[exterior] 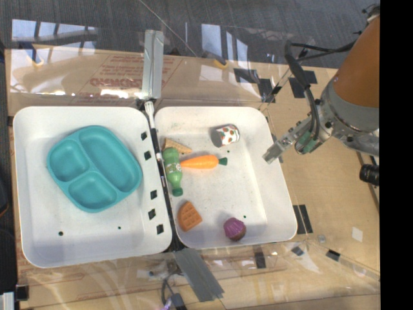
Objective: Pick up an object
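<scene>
**Gripper parked off the bin, nothing held; carrot looks like the easiest grab**

Gripper [279,148] sits at right of centre in the frame, just outside the right edge of the right bin [274,192], over bare bench. Too small and side-on to read; can't tell whether it's apart or together. Nothing visible in it.

Candidates, all in the right bin:
- Carrot [202,163], centre of the bin, lying roughly left-right, green stub at its right end. Looks like a toy: light, rigid, smooth, so likely to squirt out of a pinch at the tapered end. Take it across the thick middle.
- Green piece [172,171], hard against the bin's left wall, its upper end just beside the carrot's left tip. Poor finger room on the wall side.
- Tan wedge [175,146] above the green piece, also near that wall.
- Orange ridged piece [188,216], lower left of the bin, lying flat and low; probably hard to get under.
- Purple lump [234,228], near the bottom rim. Rounded, may roll.
- Speckled white lump [224,135], upper middle, well apart from everything else, with open floor on all sides.

Room: the carrot and the speckled lump have the most open floor around them. The rim between gripper and bin interior has to be cleared on the way in. The left bin [26,192] holds a teal divided plate [94,167], which isn't in the way.
</scene>
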{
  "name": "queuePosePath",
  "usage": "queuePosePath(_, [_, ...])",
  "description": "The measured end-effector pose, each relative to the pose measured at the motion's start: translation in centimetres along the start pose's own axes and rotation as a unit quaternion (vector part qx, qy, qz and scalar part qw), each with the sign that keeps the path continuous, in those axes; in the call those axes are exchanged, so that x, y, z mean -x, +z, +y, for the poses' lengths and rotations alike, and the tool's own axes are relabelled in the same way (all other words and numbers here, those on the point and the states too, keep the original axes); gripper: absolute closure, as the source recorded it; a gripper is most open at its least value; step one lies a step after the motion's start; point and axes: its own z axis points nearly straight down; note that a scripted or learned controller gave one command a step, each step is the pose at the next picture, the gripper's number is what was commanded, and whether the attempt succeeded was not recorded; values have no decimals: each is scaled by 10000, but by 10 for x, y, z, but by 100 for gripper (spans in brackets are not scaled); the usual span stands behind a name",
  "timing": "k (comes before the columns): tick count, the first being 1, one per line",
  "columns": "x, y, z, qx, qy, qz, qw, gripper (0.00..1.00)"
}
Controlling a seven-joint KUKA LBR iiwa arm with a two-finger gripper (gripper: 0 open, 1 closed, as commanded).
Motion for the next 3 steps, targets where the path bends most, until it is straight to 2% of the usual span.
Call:
queuePosePath(1, [1,-11,1,0,-40,-11,10000,100])
queuePosePath(2, [37,45,-28,-30,112,57,9999,100])
queuePosePath(3, [37,32,-26,-10,70,33,10000,100])
